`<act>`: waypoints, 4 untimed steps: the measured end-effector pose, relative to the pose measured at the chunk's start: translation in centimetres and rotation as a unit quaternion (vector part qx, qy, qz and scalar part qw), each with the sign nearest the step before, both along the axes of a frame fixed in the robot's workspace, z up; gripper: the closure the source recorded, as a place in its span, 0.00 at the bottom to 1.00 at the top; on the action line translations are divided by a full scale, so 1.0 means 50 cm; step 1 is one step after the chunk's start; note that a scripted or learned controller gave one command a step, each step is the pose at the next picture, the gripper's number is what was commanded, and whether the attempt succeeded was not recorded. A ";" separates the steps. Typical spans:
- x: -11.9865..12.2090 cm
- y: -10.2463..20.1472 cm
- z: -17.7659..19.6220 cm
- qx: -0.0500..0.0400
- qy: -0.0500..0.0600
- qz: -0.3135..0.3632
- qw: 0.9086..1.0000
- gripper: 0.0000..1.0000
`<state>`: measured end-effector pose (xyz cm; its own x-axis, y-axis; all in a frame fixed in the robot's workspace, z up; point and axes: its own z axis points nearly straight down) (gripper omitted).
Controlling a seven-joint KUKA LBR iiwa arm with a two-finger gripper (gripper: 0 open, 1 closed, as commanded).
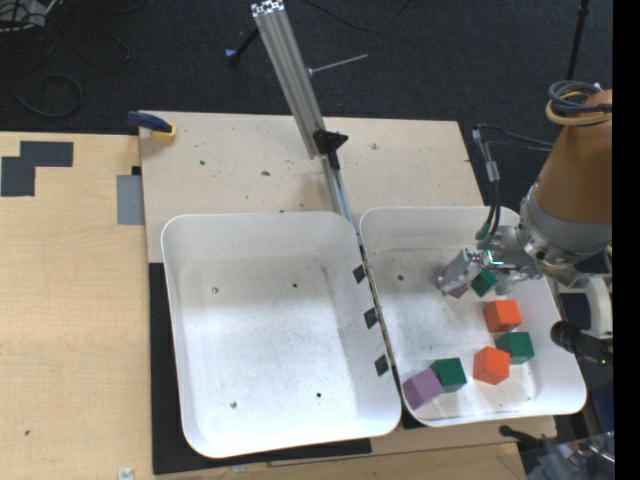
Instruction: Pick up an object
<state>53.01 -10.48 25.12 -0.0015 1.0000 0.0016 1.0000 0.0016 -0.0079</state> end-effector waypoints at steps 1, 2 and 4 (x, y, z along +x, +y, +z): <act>0.001 -0.003 0.004 0.000 -0.002 -0.002 1.000 0.00; 0.010 -0.011 -0.119 0.000 0.001 -0.001 1.000 0.00; 0.029 -0.005 -0.321 0.000 -0.003 -0.003 1.000 0.00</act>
